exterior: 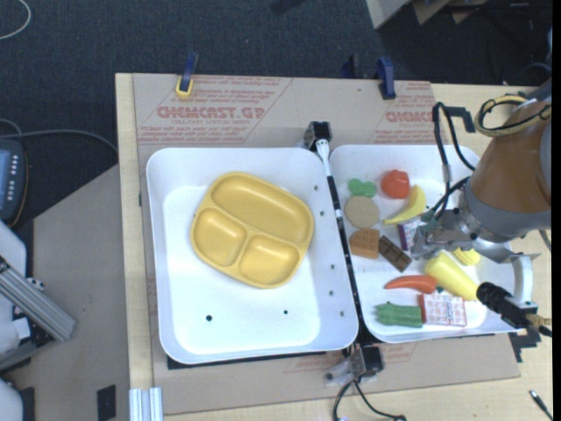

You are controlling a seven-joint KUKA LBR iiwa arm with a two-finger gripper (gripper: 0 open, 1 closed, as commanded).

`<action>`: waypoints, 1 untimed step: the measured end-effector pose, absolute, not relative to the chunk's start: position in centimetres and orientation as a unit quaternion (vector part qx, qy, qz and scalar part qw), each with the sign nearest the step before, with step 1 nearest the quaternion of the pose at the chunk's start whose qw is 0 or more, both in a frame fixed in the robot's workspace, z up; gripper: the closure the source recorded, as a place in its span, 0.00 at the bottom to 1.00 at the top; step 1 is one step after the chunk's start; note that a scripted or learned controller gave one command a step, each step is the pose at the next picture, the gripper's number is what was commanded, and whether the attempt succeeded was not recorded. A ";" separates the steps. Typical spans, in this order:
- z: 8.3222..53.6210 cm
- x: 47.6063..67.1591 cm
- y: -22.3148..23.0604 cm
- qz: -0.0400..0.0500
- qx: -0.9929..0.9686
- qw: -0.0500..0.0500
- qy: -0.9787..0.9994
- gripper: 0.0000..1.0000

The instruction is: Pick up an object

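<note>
In the right bin [368, 160], arm [513, 182] reaches in from the right edge, gripper [431, 235] low over the bin's middle, just beside a banana [408, 207] and a yellow bottle-like piece [454, 274]. Can't tell if the gripper is open or closed; nothing visibly held. Toy food crowds this bin: green piece [361, 186] and red tomato-like piece [395, 183] toward the far edge, round tan cookie [361, 210] below them, brown block [365, 242] and dark chocolate bar [394, 253] near the middle, orange-red pepper [410, 282] below those, green vegetable [399, 315] and a red-and-white box [443, 310] along the near edge. Left bin [171, 261] carries a yellow divided plate [252, 228], lying flat near its middle, toward the far side. Both bins sit side by side on a cardboard-covered bench [140, 112].
</note>
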State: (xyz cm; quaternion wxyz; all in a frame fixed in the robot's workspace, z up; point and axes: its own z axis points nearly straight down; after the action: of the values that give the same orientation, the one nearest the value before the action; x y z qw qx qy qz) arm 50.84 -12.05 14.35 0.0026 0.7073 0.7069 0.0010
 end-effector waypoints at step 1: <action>20.4 51.8 -12.0 0.002 0.707 0.003 0.708 1.00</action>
State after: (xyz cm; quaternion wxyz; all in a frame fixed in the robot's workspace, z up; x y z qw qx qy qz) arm 51.78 -11.98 20.41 0.0034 0.7065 0.7077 0.0019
